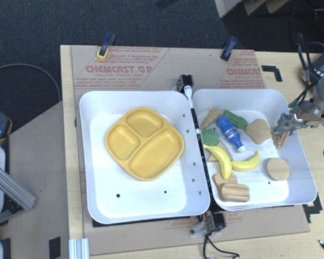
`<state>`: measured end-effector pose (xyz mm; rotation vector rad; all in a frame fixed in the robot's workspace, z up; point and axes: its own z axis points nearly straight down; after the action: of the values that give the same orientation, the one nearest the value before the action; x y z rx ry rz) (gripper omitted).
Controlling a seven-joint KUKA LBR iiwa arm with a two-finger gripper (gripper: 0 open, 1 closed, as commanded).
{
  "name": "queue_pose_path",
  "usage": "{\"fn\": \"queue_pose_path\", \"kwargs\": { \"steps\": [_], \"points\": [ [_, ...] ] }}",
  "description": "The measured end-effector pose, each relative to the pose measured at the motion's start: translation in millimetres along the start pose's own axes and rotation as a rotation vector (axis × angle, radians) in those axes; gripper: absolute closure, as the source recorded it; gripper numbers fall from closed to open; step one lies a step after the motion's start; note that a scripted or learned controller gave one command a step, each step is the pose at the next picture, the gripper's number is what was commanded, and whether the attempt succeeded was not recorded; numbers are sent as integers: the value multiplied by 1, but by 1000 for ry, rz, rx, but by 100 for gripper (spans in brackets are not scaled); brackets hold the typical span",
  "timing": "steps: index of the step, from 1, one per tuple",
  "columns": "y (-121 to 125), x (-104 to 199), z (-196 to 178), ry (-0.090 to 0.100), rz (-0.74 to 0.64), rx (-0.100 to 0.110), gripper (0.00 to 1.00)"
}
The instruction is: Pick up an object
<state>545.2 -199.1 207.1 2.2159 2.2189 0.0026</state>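
Jaws (284,135) hung over right bin's (299,161) right edge, beside tan bread piece (258,130); spread or pressed, could not tell. Right bin held blue bottle (229,133), banana (232,163), green pieces (235,118), round cookie (278,169), bread roll (234,191). Left bin (97,161) held yellow divided plate (144,143). Both bins sat side by side on desk (70,90).

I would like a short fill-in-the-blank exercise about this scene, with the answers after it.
1. The yellow plate with three compartments lies in the ____ bin.
2. The gripper is at the ____ edge of the right bin.
3. The blue bottle has a ____ cap.
4. The banana is ____ in colour.

Missing words: left; right; white; yellow
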Motion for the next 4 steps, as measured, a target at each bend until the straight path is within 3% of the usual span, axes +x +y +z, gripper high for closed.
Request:
{"fn": "queue_pose_path", "kwargs": {
  "steps": [1,2,4],
  "points": [
    [1,0,-19,0,0,0,100],
    [0,61,-14,5,-3,8,100],
    [11,151,-5,4,-2,8,100]
  ]
}}
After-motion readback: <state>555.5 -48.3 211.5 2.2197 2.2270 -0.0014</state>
